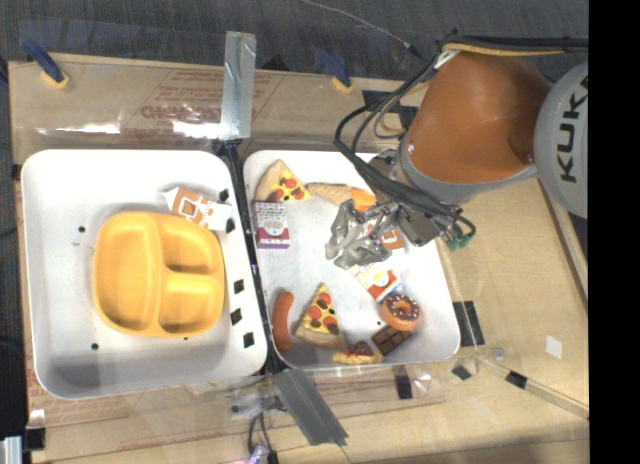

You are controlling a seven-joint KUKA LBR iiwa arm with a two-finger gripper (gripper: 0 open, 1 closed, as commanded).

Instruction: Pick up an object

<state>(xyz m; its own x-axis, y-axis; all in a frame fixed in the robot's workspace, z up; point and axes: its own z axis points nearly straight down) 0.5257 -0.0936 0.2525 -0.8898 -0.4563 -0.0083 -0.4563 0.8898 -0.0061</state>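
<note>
With the hand point(352, 242) low in the right bin point(432, 327), grip state unclear, centre squarely over one toy before closing, perhaps the doughnut point(402, 309) at five o'clock.

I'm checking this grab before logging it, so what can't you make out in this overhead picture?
- Metal two-finger gripper: finger state blurred in the camera view.
- Orange-and-white packet: mostly hidden by the gripper.
- Small purple-and-white packet: print too small to read.
- Grey arm: cut off by the right edge.
</note>
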